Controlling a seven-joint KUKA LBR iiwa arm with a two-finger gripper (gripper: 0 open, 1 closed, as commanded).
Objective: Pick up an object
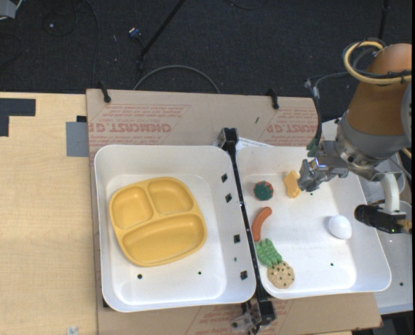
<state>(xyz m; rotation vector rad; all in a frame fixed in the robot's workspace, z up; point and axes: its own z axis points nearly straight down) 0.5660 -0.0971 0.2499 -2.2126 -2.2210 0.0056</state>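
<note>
Nearest, a round tan speckled cookie (281, 274) lies in the right white bin (365, 274); the gripper (309, 179) hangs beside a yellow block (291, 184); whether its claw is open or closed, I cannot tell.

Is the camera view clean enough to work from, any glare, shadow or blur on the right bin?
Camera view: even light, soft shadows. The right bin floor is bright but not blown out. The white egg has low contrast against it. The gripper looks slightly soft. The floor above the bench is dark.
</note>
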